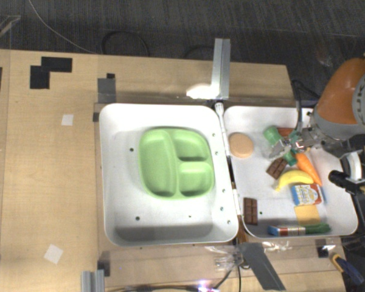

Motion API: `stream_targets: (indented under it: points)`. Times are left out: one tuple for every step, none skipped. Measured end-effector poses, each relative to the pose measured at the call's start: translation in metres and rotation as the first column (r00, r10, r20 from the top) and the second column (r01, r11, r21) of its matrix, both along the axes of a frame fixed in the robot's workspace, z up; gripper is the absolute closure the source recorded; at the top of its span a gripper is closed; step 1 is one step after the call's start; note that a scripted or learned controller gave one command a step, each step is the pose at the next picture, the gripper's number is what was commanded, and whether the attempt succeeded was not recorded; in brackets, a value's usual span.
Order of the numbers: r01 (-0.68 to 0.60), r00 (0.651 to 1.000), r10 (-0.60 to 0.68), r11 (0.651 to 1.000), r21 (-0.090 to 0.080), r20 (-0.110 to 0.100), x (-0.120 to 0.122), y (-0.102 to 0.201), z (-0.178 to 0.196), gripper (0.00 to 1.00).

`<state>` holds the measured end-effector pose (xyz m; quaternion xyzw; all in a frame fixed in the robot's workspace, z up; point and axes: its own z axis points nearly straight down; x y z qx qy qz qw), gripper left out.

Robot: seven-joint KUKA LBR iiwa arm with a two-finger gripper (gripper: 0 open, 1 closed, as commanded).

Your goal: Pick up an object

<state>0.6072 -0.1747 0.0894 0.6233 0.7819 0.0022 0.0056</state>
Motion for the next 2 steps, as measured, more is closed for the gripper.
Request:
stream_targets:
  points:
    - [-0.002,1.0,0.002,1.0,-0.003,0.01,0.003,0.0,0.013,1.0]
    - [-0.011,1.0,0.011,1.0,0.004,0.005,0.027,0.069,0.132,1.0]
